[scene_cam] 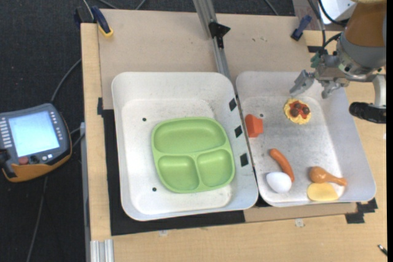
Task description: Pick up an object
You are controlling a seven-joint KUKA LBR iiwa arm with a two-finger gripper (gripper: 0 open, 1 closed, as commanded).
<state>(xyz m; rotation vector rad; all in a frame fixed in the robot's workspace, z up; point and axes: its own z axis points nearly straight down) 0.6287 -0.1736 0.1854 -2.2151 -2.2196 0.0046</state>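
Observation:
My gripper [315, 85] hangs over the far end of the right bin [344, 126], its two fingers spread open with nothing between them. Just below and left of the fingers lies a small tart [297, 110] with red filling. Further down the bin are an orange block [253, 126] by the left wall, a carrot-like orange stick [281, 162], a white egg [278, 182], a chicken drumstick [326, 177] and a yellow piece [322, 192].
The left bin [132, 101] holds a green divided plate [193, 153]. A metal pole [206, 6] slants across the bench above the bins. A teach pendant [31, 141] lies on the floor at left.

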